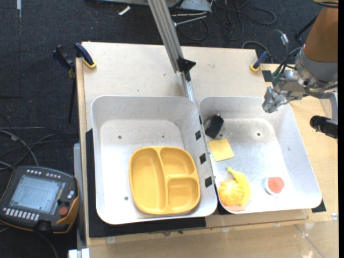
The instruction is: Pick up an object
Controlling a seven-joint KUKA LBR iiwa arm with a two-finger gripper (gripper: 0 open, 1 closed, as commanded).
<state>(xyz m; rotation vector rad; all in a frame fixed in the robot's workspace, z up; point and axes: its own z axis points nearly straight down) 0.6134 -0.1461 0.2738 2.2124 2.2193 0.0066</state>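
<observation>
A: gripper (270, 102) status?
B: Over the far right edge of the right bin (301, 149), nothing between the fingers. Can't tell how wide they are.
A: Objects?
B: All in the right bin: black block (214, 125) far left, yellow flat square (221, 149) just near of it, banana and orange on a small plate (235, 191) at the near left corner, red-and-white piece (274, 185) near right.
A: Left bin (107, 144)?
B: Yellow divided tray (164, 180).

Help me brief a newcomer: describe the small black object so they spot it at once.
Look in the right bin, at its upper left corner beside the divider. The black object sits just above the flat yellow square; it is the only dark item among yellow and red ones.
</observation>
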